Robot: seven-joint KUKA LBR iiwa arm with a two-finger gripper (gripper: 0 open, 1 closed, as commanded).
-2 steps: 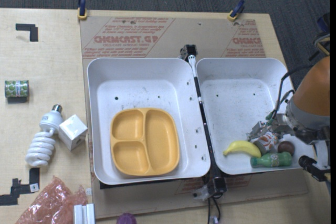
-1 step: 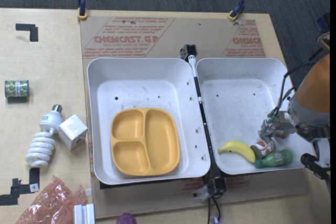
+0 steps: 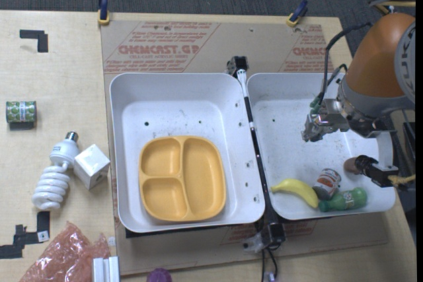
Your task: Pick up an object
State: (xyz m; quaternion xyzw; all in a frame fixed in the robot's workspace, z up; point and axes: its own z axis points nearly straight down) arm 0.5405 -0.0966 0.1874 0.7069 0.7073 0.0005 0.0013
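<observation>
My gripper (image 3: 316, 129) hangs over the middle of the right bin (image 3: 277, 109), below the arm's orange band (image 3: 383, 56). Nothing shows in its grasp. Along the bin's near edge lie a yellow banana (image 3: 296, 191), a small red and white can (image 3: 327, 182) and a green bottle-shaped toy (image 3: 344, 199). They sit close together, toward the front right of the gripper. A small brown round thing (image 3: 351, 166) rests by the right wall, partly behind a black part of the arm.
The left bin (image 3: 132, 109) holds a yellow divided plate (image 3: 182, 177). On the bench to the left lie a spiral light bulb (image 3: 53, 176), a white cube (image 3: 92, 165), a green can (image 3: 21, 112) and a red mesh bag (image 3: 63, 257).
</observation>
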